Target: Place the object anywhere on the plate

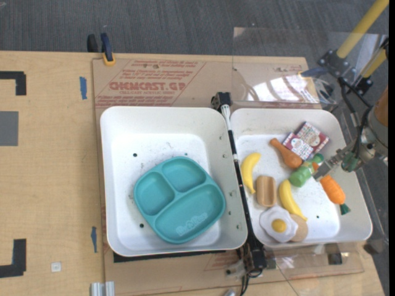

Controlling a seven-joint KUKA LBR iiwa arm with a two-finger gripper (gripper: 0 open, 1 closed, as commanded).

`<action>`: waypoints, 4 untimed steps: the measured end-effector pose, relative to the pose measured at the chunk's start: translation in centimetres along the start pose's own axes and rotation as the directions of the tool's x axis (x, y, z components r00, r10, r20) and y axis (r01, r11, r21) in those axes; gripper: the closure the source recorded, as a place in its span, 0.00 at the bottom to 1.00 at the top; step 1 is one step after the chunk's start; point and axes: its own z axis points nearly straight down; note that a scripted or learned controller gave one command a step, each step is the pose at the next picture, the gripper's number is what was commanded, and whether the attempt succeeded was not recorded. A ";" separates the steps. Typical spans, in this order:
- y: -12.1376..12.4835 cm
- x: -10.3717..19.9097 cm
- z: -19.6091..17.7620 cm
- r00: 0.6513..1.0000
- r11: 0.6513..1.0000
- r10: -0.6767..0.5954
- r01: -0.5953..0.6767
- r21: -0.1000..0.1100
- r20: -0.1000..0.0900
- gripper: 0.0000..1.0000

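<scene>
End effector [329, 167] low in right bin [355, 227], beside green toy [301, 176] and carrot [334, 190]; grip state cannot be told; teal plate [179, 199] in left bin [117, 165]

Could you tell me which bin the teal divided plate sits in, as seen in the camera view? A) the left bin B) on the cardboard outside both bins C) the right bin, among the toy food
A: the teal divided plate lies on the floor of the left bin, while the bananas and other toy food lie in the right bin.

Arm in from right, tool [325, 169] low, tilted left.
</scene>
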 end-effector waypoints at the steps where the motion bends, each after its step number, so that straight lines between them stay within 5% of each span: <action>1: 2.9 5.5 -4.2 0.953 0.953 -0.302 0.302 -0.003 0.001 1.00; 2: 6.0 12.1 -1.2 0.906 0.906 -0.424 0.424 0.003 -0.012 1.00; 3: 6.0 12.0 -1.2 0.906 0.907 -0.422 0.422 0.002 -0.011 0.00; 4: 6.0 12.0 -1.2 0.906 0.907 -0.422 0.422 0.002 -0.011 0.00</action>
